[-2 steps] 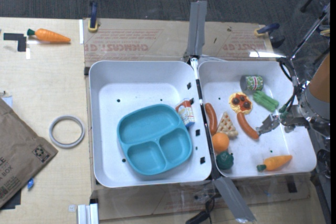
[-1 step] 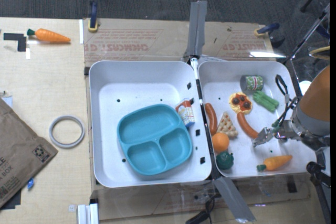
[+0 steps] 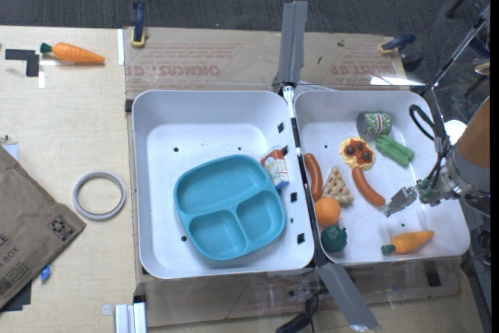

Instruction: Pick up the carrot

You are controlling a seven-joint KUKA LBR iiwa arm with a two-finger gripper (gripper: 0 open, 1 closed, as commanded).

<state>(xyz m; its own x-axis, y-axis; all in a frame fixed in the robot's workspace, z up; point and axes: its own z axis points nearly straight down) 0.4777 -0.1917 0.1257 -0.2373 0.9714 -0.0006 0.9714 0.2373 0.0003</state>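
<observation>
Far left on the bench, a spare carrot (image 3: 72, 53) lies by itself beside a black bracket (image 3: 23, 59), with a cardboard box (image 3: 27, 234) lower down and a grey ring (image 3: 99, 194) just right of it. Next comes the left bin (image 3: 156, 121), and in it a blue divided plate (image 3: 228, 206), three compartments, nothing in them; a small packet (image 3: 275, 167) rests at the plate's upper right corner against the bin's wall.

Over the divider now, into the right bin (image 3: 327, 101). A sausage (image 3: 313, 175) lies along its left wall, an orange (image 3: 327, 211) below that, a dark green vegetable (image 3: 334, 238) below again. A waffle wedge (image 3: 337, 185) sits just beside the sausage, a little pizza (image 3: 358, 153) above it, a second sausage (image 3: 368, 186) slanting down to the right. A green can (image 3: 375, 123) and a green pod (image 3: 394, 150) hold the upper part.

And the carrot in the bin (image 3: 408, 242): short, orange, green stub at its left end, lying near the front right corner. The gripper (image 3: 401, 201) hovers just above it, apart from it, nothing between its fingers; whether they are spread or pressed together I can't tell.
</observation>
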